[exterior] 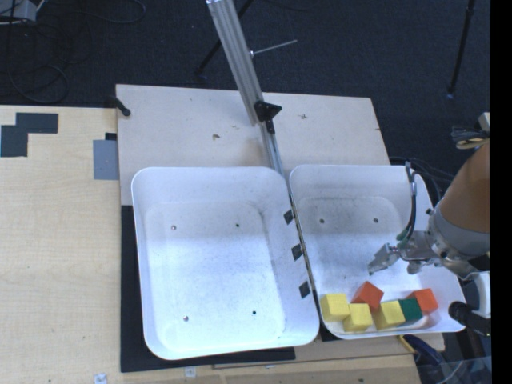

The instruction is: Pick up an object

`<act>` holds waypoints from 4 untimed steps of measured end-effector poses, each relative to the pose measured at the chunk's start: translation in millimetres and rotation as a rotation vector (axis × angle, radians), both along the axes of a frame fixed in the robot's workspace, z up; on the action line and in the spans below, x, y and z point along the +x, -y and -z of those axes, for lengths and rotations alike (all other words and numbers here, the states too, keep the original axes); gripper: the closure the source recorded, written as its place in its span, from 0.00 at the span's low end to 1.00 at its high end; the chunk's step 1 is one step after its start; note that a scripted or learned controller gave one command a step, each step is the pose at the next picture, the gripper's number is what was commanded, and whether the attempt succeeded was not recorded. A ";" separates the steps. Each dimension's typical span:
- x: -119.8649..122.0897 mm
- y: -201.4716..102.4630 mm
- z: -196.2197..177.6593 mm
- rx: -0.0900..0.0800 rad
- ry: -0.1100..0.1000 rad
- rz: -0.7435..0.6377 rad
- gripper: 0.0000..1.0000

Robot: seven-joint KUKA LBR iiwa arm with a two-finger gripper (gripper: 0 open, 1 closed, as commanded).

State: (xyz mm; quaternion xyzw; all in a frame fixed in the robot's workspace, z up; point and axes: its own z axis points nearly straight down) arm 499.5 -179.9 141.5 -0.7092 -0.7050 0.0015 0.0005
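Note:
Several small blocks lie along the near edge of the right bin [352, 190]: a yellow block [335, 306], a second yellow one [359, 318], a third yellow one [391, 314], an orange-red block [369, 294], a green block [411, 309] and an orange block [426, 300]. My gripper [389, 257] hangs over the right side of that bin, just above and behind the blocks, pointing left. Nothing shows between its fingers.
The left bin [160, 206] sits beside the right one, split from it by a rim with black clips [298, 251]. A slanted aluminium post [240, 62] rises behind the bins. The arm's orange band [472, 194] enters from the right.

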 end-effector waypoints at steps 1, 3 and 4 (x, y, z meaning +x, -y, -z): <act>-1.4 -52.6 51.0 0.001 0.004 -0.007 0.00; 34.1 -12.7 51.6 0.002 0.003 -0.007 0.00; 34.1 -77.7 48.8 0.001 0.007 -0.010 0.00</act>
